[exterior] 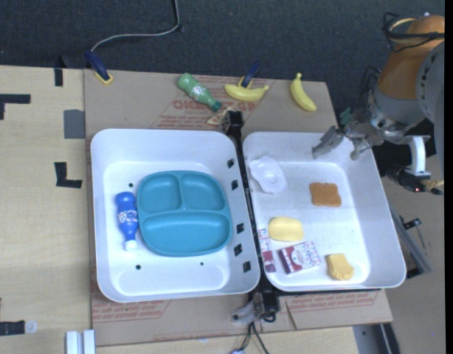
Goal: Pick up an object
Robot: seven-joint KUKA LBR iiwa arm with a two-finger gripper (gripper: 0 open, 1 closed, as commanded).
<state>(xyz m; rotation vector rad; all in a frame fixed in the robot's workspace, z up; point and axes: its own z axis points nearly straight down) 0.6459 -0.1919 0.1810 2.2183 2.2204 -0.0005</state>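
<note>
While the gripper (342,144) hangs over the far right corner of the right bin (385,220), its two fingers spread apart with nothing between them, this looks like the approach step, no pick made yet. The candidates all lie in that right bin: a brown toast piece (325,194) nearest the gripper, a white crumpled object (268,174) at the far left of the bin, a yellow rounded piece (285,228) further toward us, a red and white carton (291,257) lying flat at the near left, and a small yellow chunk (340,266) near the front edge. The left bin (108,153) holds a blue divided plate (184,212) and a blue bottle (126,219) just beside it. Next, I reckon, the arm must choose a target, the toast piece seeming handiest, centre over it, descend and close.
</note>
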